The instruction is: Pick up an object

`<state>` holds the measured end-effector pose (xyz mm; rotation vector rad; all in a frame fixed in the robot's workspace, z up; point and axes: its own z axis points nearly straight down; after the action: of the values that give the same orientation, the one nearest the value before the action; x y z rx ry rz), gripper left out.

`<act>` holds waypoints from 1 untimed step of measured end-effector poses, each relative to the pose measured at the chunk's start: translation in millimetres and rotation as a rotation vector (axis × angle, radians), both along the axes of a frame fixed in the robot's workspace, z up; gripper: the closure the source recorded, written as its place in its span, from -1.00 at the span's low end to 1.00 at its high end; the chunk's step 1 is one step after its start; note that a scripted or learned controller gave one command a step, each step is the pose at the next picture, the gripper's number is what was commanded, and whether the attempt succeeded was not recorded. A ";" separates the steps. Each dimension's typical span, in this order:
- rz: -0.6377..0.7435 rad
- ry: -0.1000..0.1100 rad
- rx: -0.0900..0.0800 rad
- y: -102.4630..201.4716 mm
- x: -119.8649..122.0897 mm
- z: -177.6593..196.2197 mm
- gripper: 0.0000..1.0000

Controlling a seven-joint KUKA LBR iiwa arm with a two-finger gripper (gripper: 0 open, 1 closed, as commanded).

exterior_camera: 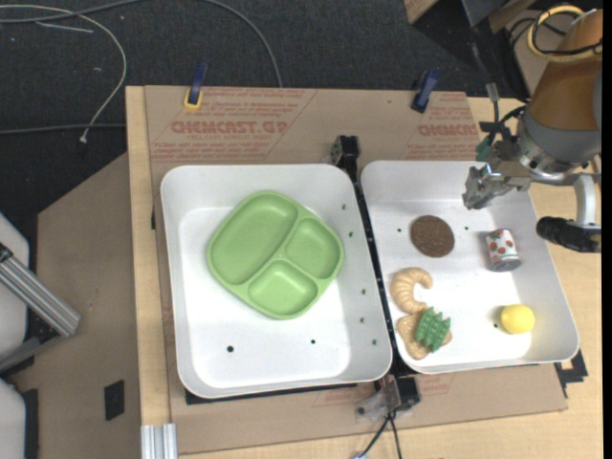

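While my claw (478,191) hangs over the far part of the right bin (564,304), I cannot tell whether it is released or clenched. Beneath and toward the near rim lie a brown disc (432,235), a small can (500,249), a croissant (411,287), a green toy (431,329) and a yellow ball (516,319). The left bin (191,285) holds a green divided plate (275,253).

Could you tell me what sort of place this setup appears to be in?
Probably a robotics lab: two white bins sit on clamped cardboard, loose cables trail over carpet, and a robot arm reaches over toy food.
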<state>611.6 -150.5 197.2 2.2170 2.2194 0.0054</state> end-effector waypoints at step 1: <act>0.000 0.002 0.000 0.1 0.8 15.4 1.00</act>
<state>612.5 -150.4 212.6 2.2184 2.2207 0.0031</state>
